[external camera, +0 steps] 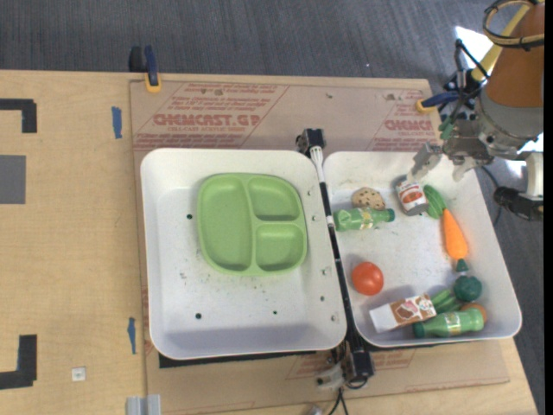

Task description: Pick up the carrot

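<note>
Beyond my claw (441,160), toward the top of the view, the floor (259,15) is dark grey carpet with a fine ribbed weave. Below and left of my claw lies the bench (60,232), a pale wood-toned surface bearing black angular markings and a grey square along its left side. A brown cardboard sheet (259,115) with red printed lettering covers the bench to the left of my claw. Blue tape strips (116,122) sit at the sheet's left edge. A clamp (149,66) grips its far left corner. Lighting is even, shadows soft.
</note>
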